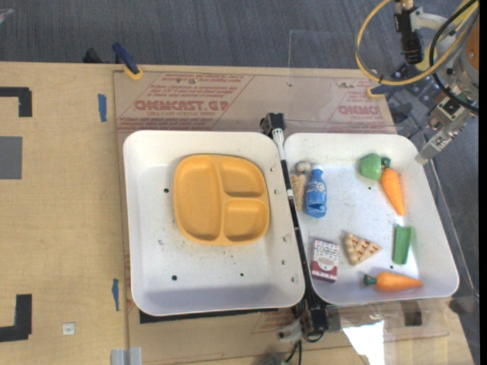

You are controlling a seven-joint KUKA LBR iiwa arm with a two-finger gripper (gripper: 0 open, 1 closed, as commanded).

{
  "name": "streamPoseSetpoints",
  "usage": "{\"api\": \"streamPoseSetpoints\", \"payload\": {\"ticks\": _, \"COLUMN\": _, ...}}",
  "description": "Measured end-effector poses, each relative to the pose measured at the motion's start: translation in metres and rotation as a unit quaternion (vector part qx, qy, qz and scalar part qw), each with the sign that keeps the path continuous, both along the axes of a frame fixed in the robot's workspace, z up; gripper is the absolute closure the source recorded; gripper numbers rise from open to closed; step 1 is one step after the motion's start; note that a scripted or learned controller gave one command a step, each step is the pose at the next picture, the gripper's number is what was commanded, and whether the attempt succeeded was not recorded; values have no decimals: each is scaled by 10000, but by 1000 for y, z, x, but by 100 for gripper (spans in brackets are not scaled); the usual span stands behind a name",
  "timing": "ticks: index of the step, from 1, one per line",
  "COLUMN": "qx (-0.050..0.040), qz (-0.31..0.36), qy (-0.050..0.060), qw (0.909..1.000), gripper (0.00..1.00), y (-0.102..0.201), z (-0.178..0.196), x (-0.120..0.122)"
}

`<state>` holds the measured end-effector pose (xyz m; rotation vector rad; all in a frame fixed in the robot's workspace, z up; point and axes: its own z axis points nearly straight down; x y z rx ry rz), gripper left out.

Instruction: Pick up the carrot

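The carrot (393, 191) lay in the right bin (441, 234) near its far right corner, long axis running far-to-near, green top (371, 166) toward the far edge, tip pointing near and slightly right. A second carrot (393, 282) lay along the near edge. The pincer (432, 147) hovered over the bin's far right corner; its opening could not be told.
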<state>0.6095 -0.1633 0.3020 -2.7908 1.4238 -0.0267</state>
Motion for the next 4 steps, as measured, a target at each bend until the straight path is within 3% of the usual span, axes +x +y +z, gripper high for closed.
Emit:
{"api": "streamPoseSetpoints", "payload": {"ticks": 1, "qx": 52, "qz": 1072, "qy": 152, "qw": 9941, "gripper": 100, "y": -15, "z": -200, "x": 8}}
{"api": "streamPoseSetpoints", "payload": {"ticks": 2, "qx": 41, "qz": 1079, "qy": 94, "qw": 9941, "gripper": 0, "y": -14, "z": -193, "x": 12}}
{"api": "streamPoseSetpoints", "payload": {"ticks": 3, "qx": 139, "qz": 1394, "qy": -49, "qw": 9901, "gripper": 0, "y": -19, "z": -208, "x": -7}}
{"api": "streamPoseSetpoints", "payload": {"ticks": 4, "qx": 140, "qz": 1014, "qy": -26, "qw": 9947, "gripper": 0, "y": -20, "z": -211, "x": -41}}
